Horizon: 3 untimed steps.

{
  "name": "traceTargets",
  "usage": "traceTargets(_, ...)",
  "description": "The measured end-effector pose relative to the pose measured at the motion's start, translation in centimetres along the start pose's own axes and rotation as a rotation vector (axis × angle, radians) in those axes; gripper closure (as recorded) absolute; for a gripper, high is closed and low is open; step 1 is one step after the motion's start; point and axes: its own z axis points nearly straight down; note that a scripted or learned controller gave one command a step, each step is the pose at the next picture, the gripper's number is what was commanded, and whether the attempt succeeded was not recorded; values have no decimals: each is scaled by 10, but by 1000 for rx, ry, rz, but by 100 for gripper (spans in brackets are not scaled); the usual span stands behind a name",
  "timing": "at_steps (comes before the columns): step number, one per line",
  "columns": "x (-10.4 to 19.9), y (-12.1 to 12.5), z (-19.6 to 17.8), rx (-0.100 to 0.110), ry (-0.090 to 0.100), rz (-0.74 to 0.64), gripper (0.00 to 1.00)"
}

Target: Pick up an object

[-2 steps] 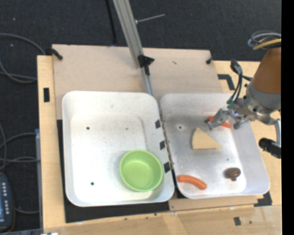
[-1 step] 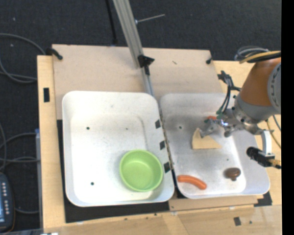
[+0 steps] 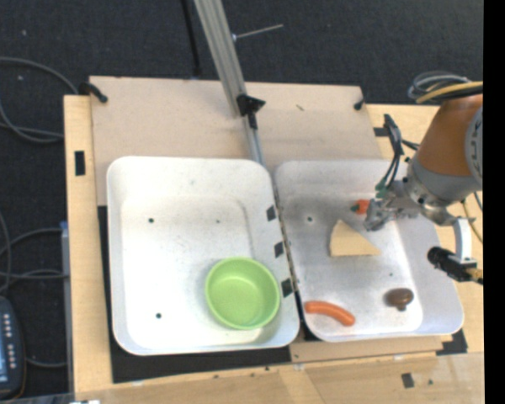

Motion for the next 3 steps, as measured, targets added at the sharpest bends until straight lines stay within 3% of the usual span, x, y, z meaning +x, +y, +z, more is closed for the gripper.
traceTargets(2,-7,2,-71,0,1,-6,100)
traceTargets(3,40,-2,-73,3,2,-12,100)
